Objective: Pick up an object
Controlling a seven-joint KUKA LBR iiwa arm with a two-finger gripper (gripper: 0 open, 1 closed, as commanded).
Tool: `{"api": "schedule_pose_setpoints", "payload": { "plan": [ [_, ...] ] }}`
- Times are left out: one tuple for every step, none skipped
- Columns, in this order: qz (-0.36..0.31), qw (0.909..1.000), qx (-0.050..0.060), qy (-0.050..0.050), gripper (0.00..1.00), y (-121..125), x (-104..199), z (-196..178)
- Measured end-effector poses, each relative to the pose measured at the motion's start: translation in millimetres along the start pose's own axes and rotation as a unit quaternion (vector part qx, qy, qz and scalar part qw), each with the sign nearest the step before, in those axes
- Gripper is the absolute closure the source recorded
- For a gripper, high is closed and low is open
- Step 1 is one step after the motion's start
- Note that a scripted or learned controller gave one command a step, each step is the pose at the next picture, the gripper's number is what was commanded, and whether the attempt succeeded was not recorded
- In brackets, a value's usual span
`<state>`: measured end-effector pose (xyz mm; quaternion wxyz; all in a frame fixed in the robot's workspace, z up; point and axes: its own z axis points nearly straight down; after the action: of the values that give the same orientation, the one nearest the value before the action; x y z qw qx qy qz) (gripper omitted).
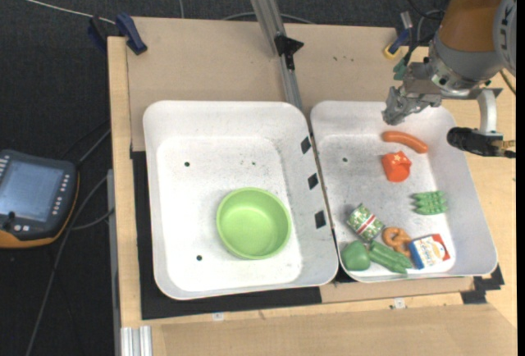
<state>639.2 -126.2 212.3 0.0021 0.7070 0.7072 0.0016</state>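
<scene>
A pale wooden table (213, 59) carries two shallow white bins side by side, seen from above at a slant. The left bin (176, 133) holds one thing: a round lime-green bowl (253, 222), upright, sitting toward the bin's near right part. The right bin (353, 129) holds several small toy foods. Near its far edge lies an orange sausage (404, 140); just below it stands a small red pepper-like piece (396, 166). Further toward the near right is a small green ridged piece (430, 202). Clustered at the near edge are a green-and-white patterned packet (363, 222), a brown pretzel (396, 238), a white and red carton (431, 250), a green rounded piece (356, 256) and a long green vegetable (390, 257), these last ones touching or nearly so. The grey and orange arm (476, 10) reaches in from the right, its gripper (400, 110) above the right bin's far edge, just beside the sausage. Nothing is seen between the fingers; whether they are spread or pressed together cannot be told.
</scene>
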Motion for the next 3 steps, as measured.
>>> {"api": "schedule_pose_setpoints", "payload": {
  "plan": [
    [0.0, 1.0, 0.003, 0.0, 1.0, 0, 0, 12],
    [-0.002, 1.0, 0.002, 0.001, 1.0, -22, 50, 8],
    [-0.002, 1.0, 0.002, 0.001, 1.0, -27, 94, 2]
  ]
}}
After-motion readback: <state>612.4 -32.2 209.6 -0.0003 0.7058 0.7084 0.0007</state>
